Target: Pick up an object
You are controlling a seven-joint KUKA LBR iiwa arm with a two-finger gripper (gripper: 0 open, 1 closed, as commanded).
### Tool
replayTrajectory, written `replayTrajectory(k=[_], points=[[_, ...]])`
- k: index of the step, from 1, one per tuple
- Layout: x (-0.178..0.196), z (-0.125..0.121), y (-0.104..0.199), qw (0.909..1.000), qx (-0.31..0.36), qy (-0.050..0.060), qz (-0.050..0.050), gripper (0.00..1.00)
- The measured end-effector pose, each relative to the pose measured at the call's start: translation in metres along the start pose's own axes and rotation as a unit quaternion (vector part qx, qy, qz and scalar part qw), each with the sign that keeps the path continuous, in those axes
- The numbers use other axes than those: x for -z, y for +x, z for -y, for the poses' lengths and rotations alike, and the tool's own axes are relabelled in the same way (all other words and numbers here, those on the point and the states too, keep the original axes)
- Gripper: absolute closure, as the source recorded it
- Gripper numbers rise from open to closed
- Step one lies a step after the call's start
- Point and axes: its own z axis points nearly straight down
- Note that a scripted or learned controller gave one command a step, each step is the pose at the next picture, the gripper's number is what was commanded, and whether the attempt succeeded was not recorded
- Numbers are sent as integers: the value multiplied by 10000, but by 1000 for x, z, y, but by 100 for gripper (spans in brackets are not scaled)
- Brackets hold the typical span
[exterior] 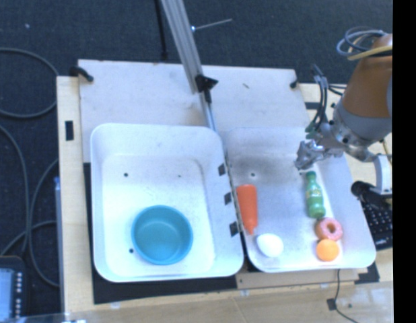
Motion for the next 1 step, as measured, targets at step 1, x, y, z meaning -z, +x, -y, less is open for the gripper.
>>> replayTrajectory(k=[1], points=[[53,7,-3,10000,-5,-1,1,100]])
